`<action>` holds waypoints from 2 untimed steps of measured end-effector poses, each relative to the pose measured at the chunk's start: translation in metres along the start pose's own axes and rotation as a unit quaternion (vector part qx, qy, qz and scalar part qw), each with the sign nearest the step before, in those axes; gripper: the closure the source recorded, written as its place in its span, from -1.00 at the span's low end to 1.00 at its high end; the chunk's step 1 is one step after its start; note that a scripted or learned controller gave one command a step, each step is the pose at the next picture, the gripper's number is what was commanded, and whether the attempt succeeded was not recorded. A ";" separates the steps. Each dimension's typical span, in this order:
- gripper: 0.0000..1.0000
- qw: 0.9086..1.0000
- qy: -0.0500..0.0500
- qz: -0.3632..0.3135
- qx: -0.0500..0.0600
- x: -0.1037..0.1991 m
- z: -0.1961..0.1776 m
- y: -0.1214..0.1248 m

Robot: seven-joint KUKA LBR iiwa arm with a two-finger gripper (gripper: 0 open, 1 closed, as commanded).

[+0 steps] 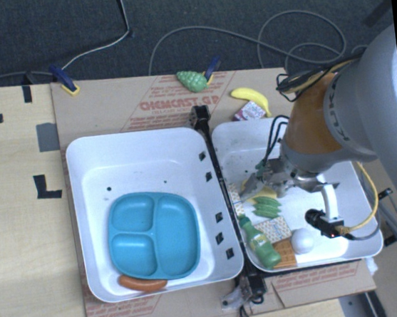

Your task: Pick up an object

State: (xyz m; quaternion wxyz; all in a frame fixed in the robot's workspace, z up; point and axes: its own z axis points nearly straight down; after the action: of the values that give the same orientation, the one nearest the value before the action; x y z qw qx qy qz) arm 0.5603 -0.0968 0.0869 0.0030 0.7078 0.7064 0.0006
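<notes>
The arm reaches in from the right over the right bin [242,136], its orange band above the wrist. My gripper [267,180] hangs low in that bin, just above a green pea pod toy [265,204]. A green bottle [259,242] lies near the bin's front left. Beside it are a waffle-like cracker [277,229] and a white egg [303,241]. The arm hides the right half of the bin. No object shows between the gripper's tips.
The left bin [84,161] holds a blue divided plate [153,235] and a hot dog sausage [143,284] at its front. Behind the bins on the cardboard lie a banana [251,99], a green toy [192,80] and a small packet [251,113]. Cables loop at the back.
</notes>
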 end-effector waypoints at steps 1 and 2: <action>-1.00 1.000 0.001 -0.002 -0.001 -0.006 0.000 -0.009; -1.00 1.000 0.000 -0.001 -0.002 -0.001 0.000 -0.034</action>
State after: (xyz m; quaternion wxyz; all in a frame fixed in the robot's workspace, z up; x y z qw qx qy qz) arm 0.5264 -0.0978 0.0871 0.0044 0.7069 0.7073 0.0019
